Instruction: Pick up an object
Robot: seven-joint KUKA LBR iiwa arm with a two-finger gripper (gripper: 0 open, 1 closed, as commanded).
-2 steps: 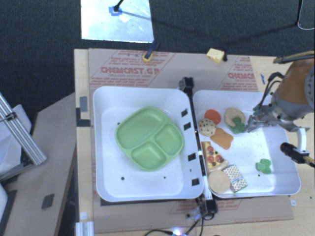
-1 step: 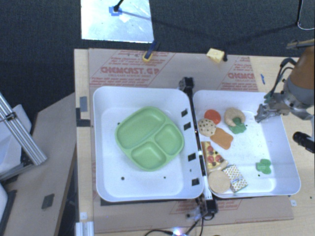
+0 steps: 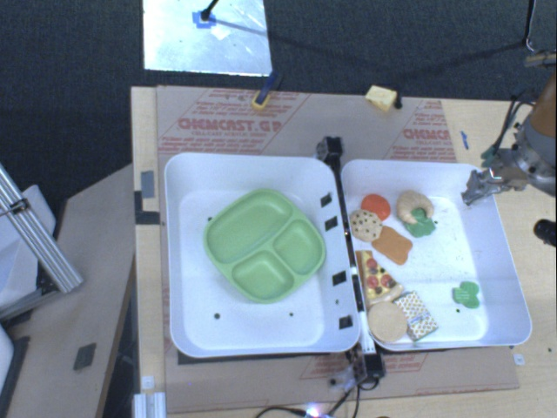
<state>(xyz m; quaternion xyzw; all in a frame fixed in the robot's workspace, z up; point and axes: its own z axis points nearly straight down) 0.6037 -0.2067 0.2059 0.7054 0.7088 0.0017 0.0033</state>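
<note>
- Nearest the camera: round tan biscuit (image 3: 388, 322) and patterned packet (image 3: 419, 314) in the right bin (image 3: 500, 233), bunched with other toy foods along its left wall.
- Claw (image 3: 479, 184) over that bin's upper right rim, nothing visibly held; opening cannot be told.
- Green broccoli piece (image 3: 467, 294) lies apart, probably the easiest pick.
- Left bin (image 3: 187, 181) holds a green divided plate (image 3: 263, 246).

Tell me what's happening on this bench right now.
A robot arm is reaching in from the right, with its gripper above the far right corner of the right bin. That bin holds toy foods, including a cookie, a pizza slice and a small green piece. The gripper isn't near any of them yet and carries nothing. The left bin holds a green divided plate.
</note>
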